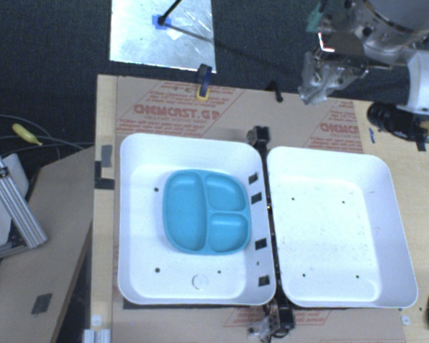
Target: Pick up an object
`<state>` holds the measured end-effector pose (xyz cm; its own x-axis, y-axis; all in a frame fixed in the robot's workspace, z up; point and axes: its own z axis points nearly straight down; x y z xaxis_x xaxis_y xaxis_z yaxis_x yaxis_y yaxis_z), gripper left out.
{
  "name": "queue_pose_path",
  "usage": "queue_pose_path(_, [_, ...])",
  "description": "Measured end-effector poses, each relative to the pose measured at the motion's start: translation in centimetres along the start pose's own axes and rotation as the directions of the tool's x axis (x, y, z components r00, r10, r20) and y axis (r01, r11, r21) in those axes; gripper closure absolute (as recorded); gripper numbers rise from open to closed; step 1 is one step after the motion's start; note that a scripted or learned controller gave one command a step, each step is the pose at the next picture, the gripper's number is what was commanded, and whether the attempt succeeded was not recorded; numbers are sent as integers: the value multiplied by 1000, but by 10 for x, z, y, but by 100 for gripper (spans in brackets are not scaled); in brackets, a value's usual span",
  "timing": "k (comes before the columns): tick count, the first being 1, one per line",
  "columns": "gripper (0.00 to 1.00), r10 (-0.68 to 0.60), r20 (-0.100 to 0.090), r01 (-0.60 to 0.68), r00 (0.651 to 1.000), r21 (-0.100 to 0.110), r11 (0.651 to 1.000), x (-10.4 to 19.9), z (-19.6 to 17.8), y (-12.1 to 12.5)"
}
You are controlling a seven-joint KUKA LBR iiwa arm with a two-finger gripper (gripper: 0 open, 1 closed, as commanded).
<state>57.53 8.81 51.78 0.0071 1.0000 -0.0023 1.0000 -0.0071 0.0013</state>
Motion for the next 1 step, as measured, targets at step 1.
queue_pose_path(1, [100,-19,-4,19,1000,6,1000,88,56,-38])
